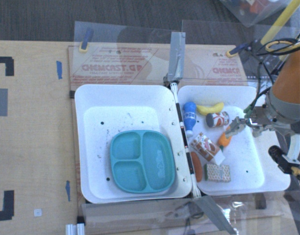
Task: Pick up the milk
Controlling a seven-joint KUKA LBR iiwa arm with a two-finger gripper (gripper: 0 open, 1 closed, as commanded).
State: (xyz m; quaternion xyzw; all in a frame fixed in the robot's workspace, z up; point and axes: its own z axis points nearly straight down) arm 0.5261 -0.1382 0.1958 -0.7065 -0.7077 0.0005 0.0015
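The milk (205, 147) is a small red-and-white carton lying on its side in the right bin (253, 170), near the bin's left-centre. My gripper (235, 127) hangs over the same bin, up and to the right of the carton and apart from it. Nothing shows in its grasp. An orange carrot (223, 140) lies just below the gripper, between it and the milk.
Around the milk lie a blue bottle (189, 115), a banana (210, 108), a red-and-white can (218, 120), a hot dog (197, 166) and a patterned box (217, 173). The left bin (91, 131) holds a teal divided plate (141, 161). Cables hang at the right.
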